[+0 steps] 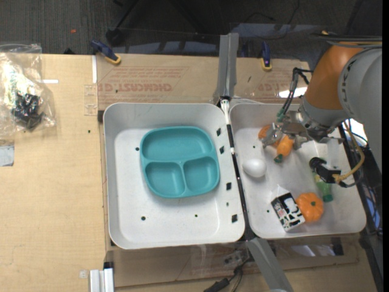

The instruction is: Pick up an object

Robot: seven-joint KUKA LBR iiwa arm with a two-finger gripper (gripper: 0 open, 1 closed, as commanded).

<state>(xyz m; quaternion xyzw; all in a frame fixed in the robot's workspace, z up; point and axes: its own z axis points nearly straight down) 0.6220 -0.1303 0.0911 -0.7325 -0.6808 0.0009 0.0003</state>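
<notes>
currently the gripper [281, 134] is seen low inside the right shallow white plastic bin [346, 227], toward its far-left part, at the end of the grey arm with the orange band [338, 81] that reaches in from the right. whether the gripper is apart or together cannot be told, since that part is masked by wrist hardware. an orange carrot-like toy with a green end [282, 149] is located directly at the gripper, touching it or just under it; a grasp cannot be confirmed. a second orange lump [265, 132] is seen just left of the gripper, and whether it belongs to the same toy cannot be told.

a white egg-shaped ball [254, 166] is found near the bin's left wall, just in front of the carrot-like toy and apart from it. a small black-and-white printed box [287, 212] is lying tilted near the front wall, touching an orange pumpkin-shaped toy [312, 207] on its right. a small green piece [326, 191] is seen just behind the pumpkin-shaped toy.

in the left shallow white plastic bin [121, 215] a teal three-compartment plastic plate [180, 162] is laid flat, roughly centred. a clear plastic bag of small dark parts [23, 93] is lying on the pale wooden bench top [48, 212], well apart from both bins. a brown cardboard sheet with red print [158, 84] is seen behind the bins.
</notes>
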